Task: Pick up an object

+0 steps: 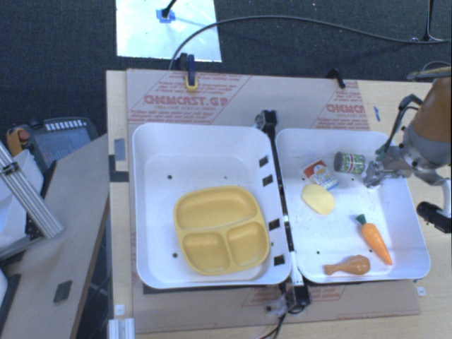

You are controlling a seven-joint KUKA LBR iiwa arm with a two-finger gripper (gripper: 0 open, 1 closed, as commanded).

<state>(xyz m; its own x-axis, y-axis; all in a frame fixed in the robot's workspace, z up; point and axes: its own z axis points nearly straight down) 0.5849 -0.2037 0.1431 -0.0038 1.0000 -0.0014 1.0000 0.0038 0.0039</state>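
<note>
Nearest me, tan plastic drumstick (348,265). My hand (372,177), can't tell its state, sits just right of the small green can (349,162): light, stiff, rolls; I'd pinch its sides.

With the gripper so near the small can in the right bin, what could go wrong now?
1. The gripper is beside the green can, which lies on its side; a nudge could roll it away.
2. The can sits close to the small packet and the yellow piece, so a low pass might push them too.
</note>
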